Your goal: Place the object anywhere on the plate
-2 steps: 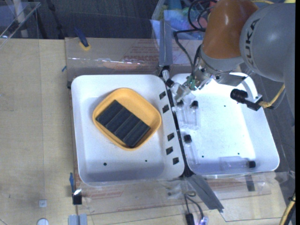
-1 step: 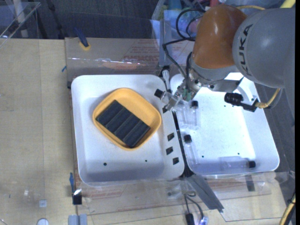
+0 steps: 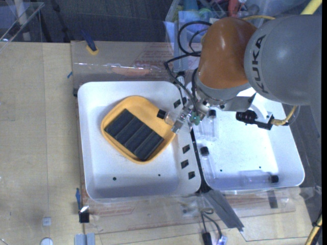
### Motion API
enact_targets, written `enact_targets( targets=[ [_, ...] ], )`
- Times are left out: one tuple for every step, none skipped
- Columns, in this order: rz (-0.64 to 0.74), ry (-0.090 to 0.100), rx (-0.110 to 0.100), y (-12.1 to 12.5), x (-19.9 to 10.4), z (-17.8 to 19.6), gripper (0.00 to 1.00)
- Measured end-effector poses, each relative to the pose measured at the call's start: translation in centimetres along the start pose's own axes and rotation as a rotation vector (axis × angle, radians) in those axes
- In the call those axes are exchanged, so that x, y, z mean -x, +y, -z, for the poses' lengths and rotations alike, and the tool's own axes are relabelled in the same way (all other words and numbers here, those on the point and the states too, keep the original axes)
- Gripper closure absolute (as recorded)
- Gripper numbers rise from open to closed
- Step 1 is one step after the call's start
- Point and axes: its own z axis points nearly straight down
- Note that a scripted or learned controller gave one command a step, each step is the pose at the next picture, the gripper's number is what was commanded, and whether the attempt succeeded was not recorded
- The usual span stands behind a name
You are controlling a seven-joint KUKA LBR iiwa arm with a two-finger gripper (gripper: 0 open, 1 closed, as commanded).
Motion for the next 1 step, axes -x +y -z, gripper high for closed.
enact_targets(
  targets=[
    [-0.001, 0.000, 0.001, -0.04, 0.05, 0.01, 0.00]
  ],
)
